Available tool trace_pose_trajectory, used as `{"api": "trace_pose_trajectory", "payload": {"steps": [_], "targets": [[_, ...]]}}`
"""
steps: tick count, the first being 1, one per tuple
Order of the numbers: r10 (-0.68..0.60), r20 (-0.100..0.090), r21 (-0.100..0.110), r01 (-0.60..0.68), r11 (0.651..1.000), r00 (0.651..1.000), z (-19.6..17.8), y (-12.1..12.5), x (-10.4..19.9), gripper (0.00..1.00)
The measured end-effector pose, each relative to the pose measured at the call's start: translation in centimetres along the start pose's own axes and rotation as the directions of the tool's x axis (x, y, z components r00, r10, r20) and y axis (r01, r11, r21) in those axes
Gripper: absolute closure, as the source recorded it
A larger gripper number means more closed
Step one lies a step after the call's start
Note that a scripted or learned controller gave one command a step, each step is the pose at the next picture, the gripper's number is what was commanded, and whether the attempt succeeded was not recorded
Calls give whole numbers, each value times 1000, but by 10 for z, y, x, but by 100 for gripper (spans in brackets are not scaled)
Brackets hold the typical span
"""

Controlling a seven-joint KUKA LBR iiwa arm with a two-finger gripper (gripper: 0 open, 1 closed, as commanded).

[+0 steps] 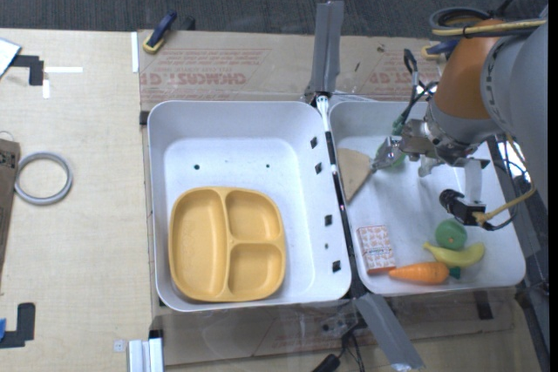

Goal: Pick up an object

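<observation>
Looking down from my remote station on the table [78,274], I have the two white bins side by side. Nearest the camera in the right bin [418,285] lies a carrot [418,273], its long axis running left to right along the near wall, the tip pointing left toward a small patterned card [376,247] just beside it. Touching the carrot's thick end is a banana [458,254], also lying roughly left to right, with a green round fruit [451,233] tucked just behind it.

In the left bin [235,122] sits a yellow divided plate [228,241], toward the near wall.

Farther back in the right bin, a tan wedge-shaped piece [353,170] rests against the left wall. The gripper [390,154] hangs just beside it, low over the bin floor near the far left part, at the end of the grey arm [514,91] with its orange band [462,83]. I cannot tell whether it is apart or together, and I see nothing held in it.

My reading: the wedge is the closest thing to pick, lying just to the gripper's left in this view and slightly nearer the camera. The carrot, banana and green fruit lie well apart from the gripper, toward the near right corner, and would need a longer travel. No pick is made yet.

Beyond the bins, a roll of tape [42,178] lies on the table at far left.
</observation>
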State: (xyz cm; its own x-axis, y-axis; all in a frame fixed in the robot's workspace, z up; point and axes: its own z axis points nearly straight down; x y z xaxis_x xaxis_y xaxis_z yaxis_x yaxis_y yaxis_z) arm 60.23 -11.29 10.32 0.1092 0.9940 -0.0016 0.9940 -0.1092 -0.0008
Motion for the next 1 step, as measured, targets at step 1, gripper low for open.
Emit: {"api": "trace_pose_trajectory", "payload": {"steps": [1], "targets": [[-2,2,0,2,1000,1000,-9,0,0,100]]}}
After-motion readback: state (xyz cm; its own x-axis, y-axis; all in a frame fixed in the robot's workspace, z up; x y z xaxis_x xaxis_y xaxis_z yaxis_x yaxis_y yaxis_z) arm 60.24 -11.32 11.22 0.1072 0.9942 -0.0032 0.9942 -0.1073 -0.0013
